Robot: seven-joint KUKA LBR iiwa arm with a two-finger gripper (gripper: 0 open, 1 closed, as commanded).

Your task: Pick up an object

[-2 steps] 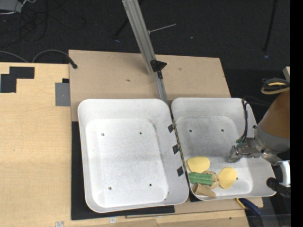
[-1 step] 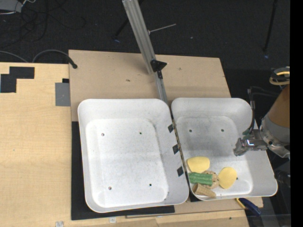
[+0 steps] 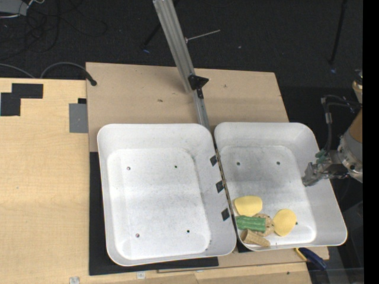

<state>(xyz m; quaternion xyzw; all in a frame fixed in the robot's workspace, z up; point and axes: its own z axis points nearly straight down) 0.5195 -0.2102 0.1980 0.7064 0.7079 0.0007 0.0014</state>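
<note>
Though four small things crowd the near left corner of the right bin (image 3: pixel 308 136), none is held: the end effector (image 3: pixel 312 173) hangs over that bin's right wall, well apart from them, and whether it is open or closed I cannot tell at this size.

Candidates, all in that corner:
- yellow piece (image 3: pixel 248 205), rounded, just beside the divider between the bins.
- second yellow piece (image 3: pixel 285 222), rounded, toward the bin's near edge, touching or nearly touching the tan one's neighbours (too small to be sure).
- green piece (image 3: pixel 251 222), long and lying flat, below the first yellow.
- tan piece (image 3: pixel 257 238), against the near wall, partly tucked under the green.

Handling, as a judgement: these look like light toy food, probably foam or hollow plastic, stiff enough to pinch and not fragile. Rounded yellow skins may slip; close across the narrow width, at the middle. The second yellow piece sits freest from walls, so it seems the easiest take. Green piece: across its short axis, though the tan one crowds it.

Left bin (image 3: pixel 112 158) holds nothing of note. No brand, label or legible writing anywhere on the bench (image 3: pixel 53 176).
</note>
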